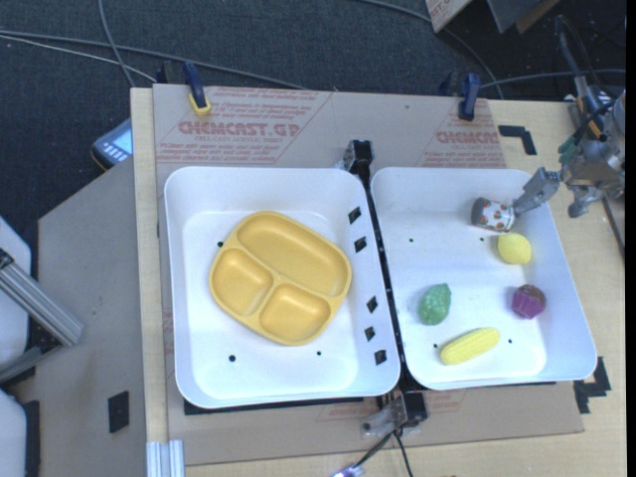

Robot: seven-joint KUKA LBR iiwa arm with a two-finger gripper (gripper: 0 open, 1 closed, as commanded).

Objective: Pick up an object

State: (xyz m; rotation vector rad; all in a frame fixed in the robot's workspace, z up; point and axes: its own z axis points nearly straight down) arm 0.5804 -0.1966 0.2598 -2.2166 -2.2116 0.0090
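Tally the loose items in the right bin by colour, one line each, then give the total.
Yellow: 2, a lemon-like piece and a corn cob
Green: 1, a lumpy green piece
Purple: 1, a rounded purple piece
Brown and white: 1, a small item next to the hand
Total: 5

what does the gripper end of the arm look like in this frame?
The gripper is a slim grey metal piece that tapers toward its tip. Behind it sits a bulkier grey metal wrist assembly with small teal-green and orange bits and thin cabling. No readable markings.
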